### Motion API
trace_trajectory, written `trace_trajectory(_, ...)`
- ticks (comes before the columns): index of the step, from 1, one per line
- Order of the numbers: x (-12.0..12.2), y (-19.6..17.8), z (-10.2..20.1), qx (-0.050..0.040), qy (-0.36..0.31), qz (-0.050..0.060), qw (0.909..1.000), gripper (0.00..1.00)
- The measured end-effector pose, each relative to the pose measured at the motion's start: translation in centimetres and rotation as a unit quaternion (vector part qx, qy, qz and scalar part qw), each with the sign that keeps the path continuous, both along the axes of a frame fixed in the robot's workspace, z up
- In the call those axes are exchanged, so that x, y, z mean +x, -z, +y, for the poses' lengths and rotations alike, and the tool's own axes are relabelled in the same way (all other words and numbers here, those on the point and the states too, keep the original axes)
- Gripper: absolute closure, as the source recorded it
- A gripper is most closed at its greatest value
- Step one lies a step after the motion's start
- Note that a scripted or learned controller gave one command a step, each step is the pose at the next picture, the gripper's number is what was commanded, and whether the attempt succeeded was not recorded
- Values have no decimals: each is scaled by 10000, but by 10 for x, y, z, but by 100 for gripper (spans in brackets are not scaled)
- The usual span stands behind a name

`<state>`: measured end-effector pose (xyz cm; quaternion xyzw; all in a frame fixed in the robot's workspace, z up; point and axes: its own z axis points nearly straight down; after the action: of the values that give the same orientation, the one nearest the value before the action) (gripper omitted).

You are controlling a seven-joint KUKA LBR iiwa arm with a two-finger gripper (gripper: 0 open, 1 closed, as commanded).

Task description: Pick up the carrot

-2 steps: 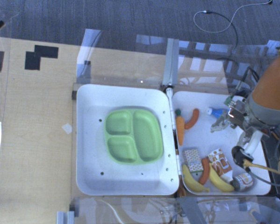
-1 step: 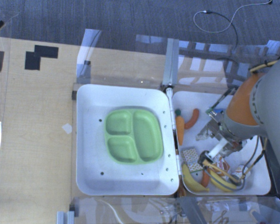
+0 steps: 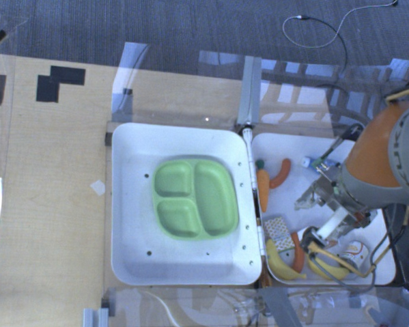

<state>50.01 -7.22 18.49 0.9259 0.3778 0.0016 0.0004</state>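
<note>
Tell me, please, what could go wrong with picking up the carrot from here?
The carrot lies against the right bin's left wall, leaving the gripper little room to close around it; it may strike the wall. The curved red-orange sausage lies close beside the carrot, between it and the gripper, and might be grabbed instead.

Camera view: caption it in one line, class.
Gripper over the right bin, apart from the carrot lying along its left wall.
</note>
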Motion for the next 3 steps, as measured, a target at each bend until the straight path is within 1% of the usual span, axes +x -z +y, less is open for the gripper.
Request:
trace_trajectory(1,84,97,-27,7,1570,-29,9876,0)
trace_trajectory(2,87,84,-26,6,1505,-59,9886,100)
trace_trajectory(3,18,0,-2,8,2339,5,9723,100)
